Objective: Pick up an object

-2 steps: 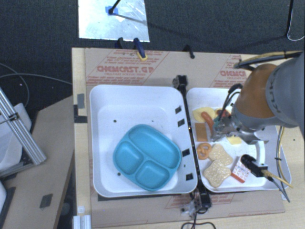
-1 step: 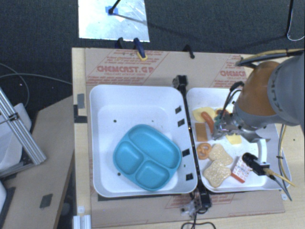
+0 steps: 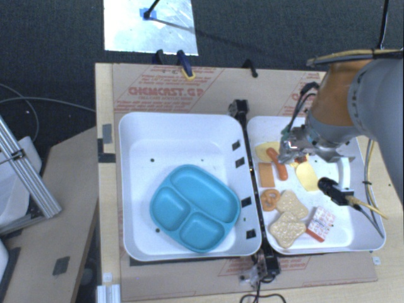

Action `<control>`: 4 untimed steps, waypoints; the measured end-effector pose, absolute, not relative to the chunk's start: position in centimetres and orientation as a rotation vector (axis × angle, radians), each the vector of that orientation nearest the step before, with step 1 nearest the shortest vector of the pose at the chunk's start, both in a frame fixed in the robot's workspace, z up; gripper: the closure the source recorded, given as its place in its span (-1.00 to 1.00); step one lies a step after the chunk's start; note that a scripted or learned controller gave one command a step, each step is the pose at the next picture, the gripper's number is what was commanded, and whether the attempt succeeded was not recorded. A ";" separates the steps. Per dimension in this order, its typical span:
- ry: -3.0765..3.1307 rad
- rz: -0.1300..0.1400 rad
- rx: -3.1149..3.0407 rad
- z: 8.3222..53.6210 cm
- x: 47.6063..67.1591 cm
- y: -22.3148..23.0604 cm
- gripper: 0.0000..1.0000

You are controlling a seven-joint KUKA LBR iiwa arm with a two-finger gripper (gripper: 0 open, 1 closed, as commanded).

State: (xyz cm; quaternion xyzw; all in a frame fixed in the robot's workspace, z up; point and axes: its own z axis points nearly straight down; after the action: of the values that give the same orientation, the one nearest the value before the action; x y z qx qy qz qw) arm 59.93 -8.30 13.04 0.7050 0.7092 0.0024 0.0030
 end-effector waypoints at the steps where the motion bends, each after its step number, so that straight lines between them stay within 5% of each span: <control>1: 2.222 -0.003 2.225 8.2 54.4 -9.5 1.00; 4: 2.219 0.010 2.213 11.6 54.9 -9.4 1.00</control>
State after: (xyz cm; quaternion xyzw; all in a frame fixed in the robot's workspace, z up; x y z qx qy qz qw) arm 54.88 -9.37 11.60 0.7061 0.7081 0.0032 0.0036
